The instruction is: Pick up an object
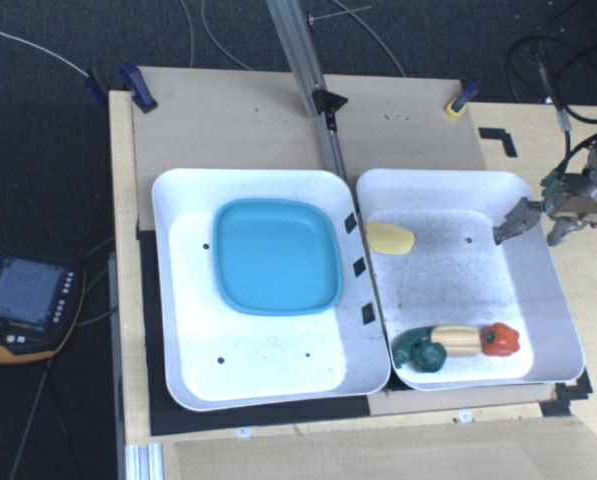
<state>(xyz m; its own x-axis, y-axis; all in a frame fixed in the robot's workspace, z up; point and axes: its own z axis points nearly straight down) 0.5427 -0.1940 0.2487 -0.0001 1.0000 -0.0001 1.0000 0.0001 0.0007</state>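
Two shallow white plastic bins sit side by side on the tan wooden desk. The left bin holds a flat turquoise square plate, roughly centred. The right bin carries the pickable items: a pale yellow rounded lump at its upper left corner by the divider, and along the lower wall a row of three touching things: a dark green rounded piece, a tan cylinder and a red tomato-like piece. They probably slid there, since the bin floor seems to slope toward that wall.

The tan cylinder's long axis runs left-right in the frame, parallel to the lower wall; the row follows the same line. The yellow lump is slightly elongated left-right too.

The gripper sits at the right edge of the frame, over the right bin's upper right rim, fingers spread apart and nothing between them. It is well apart from every item; no grasp begun yet, likely approach or reposition phase.
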